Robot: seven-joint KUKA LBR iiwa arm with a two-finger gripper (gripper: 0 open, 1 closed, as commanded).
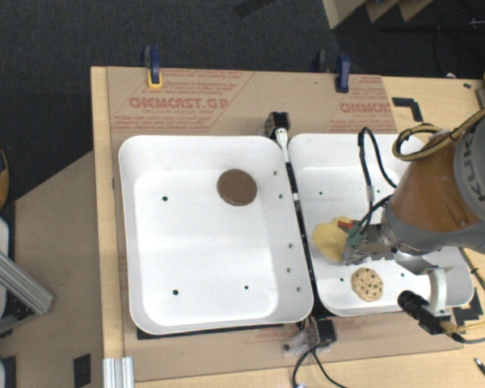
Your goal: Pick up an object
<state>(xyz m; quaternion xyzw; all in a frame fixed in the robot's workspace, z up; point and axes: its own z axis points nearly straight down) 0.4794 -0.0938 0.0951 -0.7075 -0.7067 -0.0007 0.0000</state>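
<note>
You've got the grey KUKA arm w/ orange band (436,196) reaching in from the right, bent low over the right shallow white bin (331,156). The two-finger gripper (354,247) sits at the arm's tip, pointing left, right up against the pale yellow, rounded soft-looking object (330,239) near the bin's left-centre. You can't tell from this angle whether the pincer is released or clenched; the wrist hides it, and nothing shows clearly as grasped.

Just below the gripper, towards the bin's front, you'll see a round tan cookie w/ dark chips (367,284) lying flat, apart from the yellow object.

In the left shallow white bin (145,241), a flat round brown disc (238,187) lies in the upper-middle area, well apart from the arm.

Both bins sit side by side, touching along the centre, on a brown cardboard-covered bench (186,95) w/ red print. Black cables (370,164) loop over the right bin's back half.
</note>
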